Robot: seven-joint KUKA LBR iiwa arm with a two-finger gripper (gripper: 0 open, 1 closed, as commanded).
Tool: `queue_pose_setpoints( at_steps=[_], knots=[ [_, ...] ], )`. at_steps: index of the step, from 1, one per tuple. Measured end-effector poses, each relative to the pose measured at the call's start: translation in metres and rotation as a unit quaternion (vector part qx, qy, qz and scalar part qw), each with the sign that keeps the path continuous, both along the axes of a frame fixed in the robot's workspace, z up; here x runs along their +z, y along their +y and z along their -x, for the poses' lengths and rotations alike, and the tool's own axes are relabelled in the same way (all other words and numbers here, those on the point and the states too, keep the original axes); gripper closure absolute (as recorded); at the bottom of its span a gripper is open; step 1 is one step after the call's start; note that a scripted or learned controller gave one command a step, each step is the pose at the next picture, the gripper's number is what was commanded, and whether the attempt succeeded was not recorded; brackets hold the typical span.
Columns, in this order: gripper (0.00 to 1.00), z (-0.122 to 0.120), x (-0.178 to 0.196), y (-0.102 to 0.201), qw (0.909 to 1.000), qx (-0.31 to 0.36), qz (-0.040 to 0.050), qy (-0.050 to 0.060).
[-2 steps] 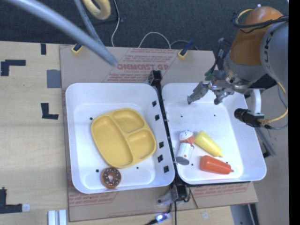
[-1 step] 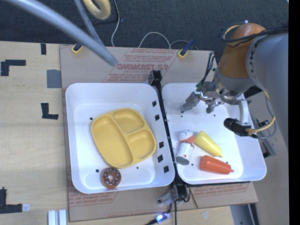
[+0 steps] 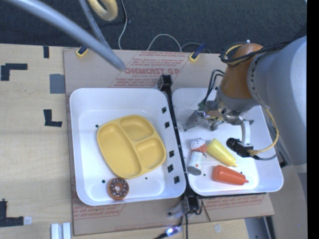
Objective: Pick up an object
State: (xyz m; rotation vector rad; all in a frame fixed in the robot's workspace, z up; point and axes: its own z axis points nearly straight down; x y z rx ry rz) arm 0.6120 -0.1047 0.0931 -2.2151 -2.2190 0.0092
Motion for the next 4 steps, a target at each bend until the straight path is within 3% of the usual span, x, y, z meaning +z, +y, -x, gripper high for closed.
queue_pose_setpoints(
  at_steps=[1,2,4],
  knots=[
    [0.00,0.000,-0.009,0.000,1.0000,0.000,0.0007,-0.004],
    [1.00,-0.001,0.002,0.001,1.0000,0.000,0.0010,-0.004],
    [1.00,0.005,0.096,-0.007,1.0000,0.000,0.0007,-0.006]
  ],
)
